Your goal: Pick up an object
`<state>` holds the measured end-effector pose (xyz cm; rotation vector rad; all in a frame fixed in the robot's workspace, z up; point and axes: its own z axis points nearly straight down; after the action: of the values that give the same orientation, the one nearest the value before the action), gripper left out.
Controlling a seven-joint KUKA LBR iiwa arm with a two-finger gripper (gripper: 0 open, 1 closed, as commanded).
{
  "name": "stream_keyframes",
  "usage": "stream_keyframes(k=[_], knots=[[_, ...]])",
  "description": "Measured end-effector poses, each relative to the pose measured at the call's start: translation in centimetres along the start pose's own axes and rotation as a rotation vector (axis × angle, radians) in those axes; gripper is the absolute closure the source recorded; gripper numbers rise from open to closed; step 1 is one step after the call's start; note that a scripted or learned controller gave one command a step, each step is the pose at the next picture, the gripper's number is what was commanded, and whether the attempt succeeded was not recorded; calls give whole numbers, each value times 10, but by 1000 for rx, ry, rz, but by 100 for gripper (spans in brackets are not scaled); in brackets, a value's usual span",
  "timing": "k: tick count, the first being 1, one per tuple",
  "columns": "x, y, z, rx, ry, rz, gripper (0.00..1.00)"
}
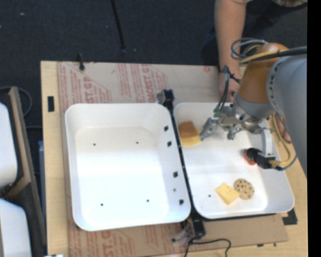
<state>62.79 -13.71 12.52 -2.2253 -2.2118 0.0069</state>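
Jaws spread wide and holding nothing, the gripper (220, 128) hovers in the right bin (278, 202) just right of the yellow sponge (189, 134) at frame centre, apparently approaching; the next move likely calls for shifting left, then descending.

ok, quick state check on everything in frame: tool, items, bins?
tool: low over the right bin, next to the sponge, nothing seen between its fingers
yellow sponge: lying by the right bin's left wall
yellow block: flat on the bin floor, near the front
cookie: flat, beside the block
right bin: holds all three items
left bin: white floor showing
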Motion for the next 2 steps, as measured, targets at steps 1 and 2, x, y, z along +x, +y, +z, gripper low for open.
stream_keyframes(k=[1, 2], knots=[[37, -6, 26, -4, 1, -7, 0], [42, 30, 24, -7, 0, -6, 0]])
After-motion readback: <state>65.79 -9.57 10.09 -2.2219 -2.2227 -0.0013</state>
